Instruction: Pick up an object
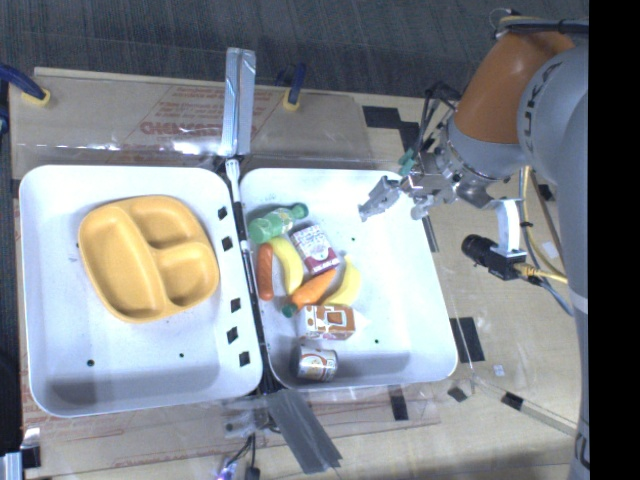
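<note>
The right bin (410, 278) holds a small pile along its left side: a green bottle (274, 222), a hot dog (265, 271), a banana (290, 265), a carrot (316, 287), a dark red packet (314, 247), a brown and white carton (329, 320) and a can (317, 364) at the front. My gripper (396, 197) hangs over the bin's back right part, right of the pile and apart from it. Its fingers (378, 199) look spread, with nothing between them.
A yellow divided tray (148, 256) lies in the left bin (50, 348). A metal divider post (239, 98) stands at the back between the bins. The arm's orange band (505, 83) and cables sit over the bench's right side. The right bin's floor right of the pile is bare white.
</note>
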### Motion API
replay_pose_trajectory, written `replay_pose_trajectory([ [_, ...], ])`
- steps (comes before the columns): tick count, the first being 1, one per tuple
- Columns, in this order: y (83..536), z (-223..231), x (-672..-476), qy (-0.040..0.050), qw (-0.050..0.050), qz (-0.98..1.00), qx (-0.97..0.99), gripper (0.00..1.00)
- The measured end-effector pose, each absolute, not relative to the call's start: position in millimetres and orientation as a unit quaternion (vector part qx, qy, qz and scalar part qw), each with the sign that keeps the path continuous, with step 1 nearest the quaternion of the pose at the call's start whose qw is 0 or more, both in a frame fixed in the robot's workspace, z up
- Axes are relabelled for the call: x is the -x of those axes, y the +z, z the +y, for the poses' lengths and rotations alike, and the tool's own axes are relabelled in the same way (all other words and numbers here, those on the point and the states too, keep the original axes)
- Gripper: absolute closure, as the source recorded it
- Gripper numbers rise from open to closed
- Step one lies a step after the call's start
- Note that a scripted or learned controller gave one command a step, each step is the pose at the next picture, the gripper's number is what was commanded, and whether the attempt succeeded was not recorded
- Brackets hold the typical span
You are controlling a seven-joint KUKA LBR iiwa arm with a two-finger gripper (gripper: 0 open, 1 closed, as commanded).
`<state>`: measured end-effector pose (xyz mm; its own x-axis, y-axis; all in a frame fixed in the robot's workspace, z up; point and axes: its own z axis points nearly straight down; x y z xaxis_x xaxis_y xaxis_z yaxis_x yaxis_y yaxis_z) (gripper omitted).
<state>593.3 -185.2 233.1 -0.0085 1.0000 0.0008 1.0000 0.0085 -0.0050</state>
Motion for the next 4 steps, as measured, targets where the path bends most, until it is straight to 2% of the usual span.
replay_pose_trajectory([
  [1,91,-137,-583.1,0.0014,0.001,-0.685,0.728,0.00],
  [2,101,-137,-583.6,0.0016,0.002,-0.686,0.727,1.00],
  [3,93,-111,-565.0,0.0001,-0.001,-0.720,0.694,1.00],
  [4,192,-34,-551.3,0.0004,0.001,-0.768,0.640,1.00],
])
